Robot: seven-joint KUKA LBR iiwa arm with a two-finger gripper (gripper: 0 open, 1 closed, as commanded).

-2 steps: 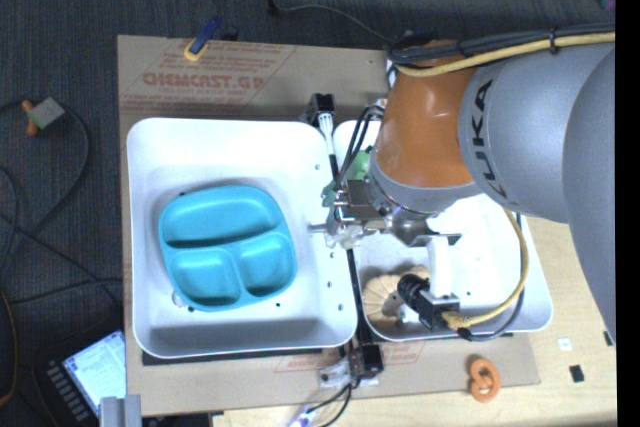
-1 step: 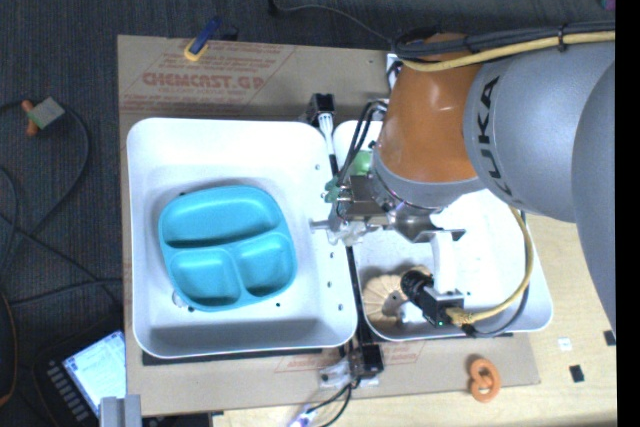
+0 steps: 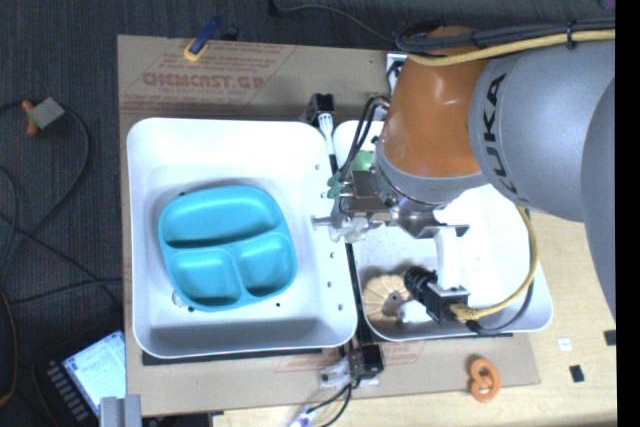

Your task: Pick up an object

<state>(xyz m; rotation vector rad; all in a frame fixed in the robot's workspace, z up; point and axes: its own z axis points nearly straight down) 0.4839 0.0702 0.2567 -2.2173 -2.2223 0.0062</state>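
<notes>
right now the gripper [image 3: 345, 218] hangs near the middle of the frame, over the wall where the left bin [image 3: 145, 175] and the right bin [image 3: 495, 215] meet. i cannot tell if it is wide or narrow. the blue plate [image 3: 228, 247] lies flat in the left bin, to the left of the gripper and a bit lower, apart from it. a tan round thing [image 3: 383, 296] lies in the right bin, just below the gripper. the grey arm [image 3: 540, 135] has "kuka" on it in black letters. the brown board [image 3: 200, 80] under the bins says "chemcast gp" in red. the plate is bright blue with round corners and three parts, one long and two small.
</notes>
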